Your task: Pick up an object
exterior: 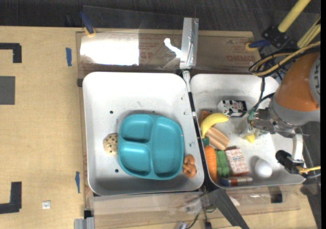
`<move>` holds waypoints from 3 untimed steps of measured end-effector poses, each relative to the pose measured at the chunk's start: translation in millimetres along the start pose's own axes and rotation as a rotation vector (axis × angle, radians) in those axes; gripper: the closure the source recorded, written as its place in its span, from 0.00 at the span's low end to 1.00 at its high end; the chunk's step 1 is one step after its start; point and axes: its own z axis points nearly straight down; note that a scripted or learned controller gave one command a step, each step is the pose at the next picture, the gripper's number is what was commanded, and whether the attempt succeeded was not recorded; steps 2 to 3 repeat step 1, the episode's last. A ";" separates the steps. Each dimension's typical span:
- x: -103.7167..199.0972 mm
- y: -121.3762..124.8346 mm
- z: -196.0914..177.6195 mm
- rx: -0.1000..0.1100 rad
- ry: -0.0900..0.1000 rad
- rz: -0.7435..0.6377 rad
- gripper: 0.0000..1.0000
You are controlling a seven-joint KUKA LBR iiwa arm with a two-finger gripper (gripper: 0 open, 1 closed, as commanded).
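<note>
The arm reaches in from the right, and its gripper [251, 125] hangs low over the middle of the right bin [232, 84]. A small yellow piece [249, 138] lies just below the gripper, and I cannot tell whether they touch. Left of the gripper lie a banana [214, 121] and a tan wooden roll [218, 139]. A black-and-white patterned item [233, 106] sits behind them. Along the bin's front lie an orange carrot [210, 161], a green piece [222, 164], a small red-and-white box [236, 161], a white egg [263, 168] and a marker [236, 181].
The left bin [137, 88] holds a teal divided plate [151, 145], with a speckled cookie [110, 143] at the plate's left and an orange-brown pastry [189, 166] at its right. A divider wall [193, 121] separates the bins. Cables and a yellow pole [300, 1] crowd the upper right.
</note>
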 end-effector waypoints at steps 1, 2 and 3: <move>40.0 -11.1 -113.3 0.005 0.002 -0.096 1.00; 40.0 -11.1 -113.3 0.005 0.002 -0.096 1.00; 40.0 -11.1 -113.3 0.005 0.002 -0.096 1.00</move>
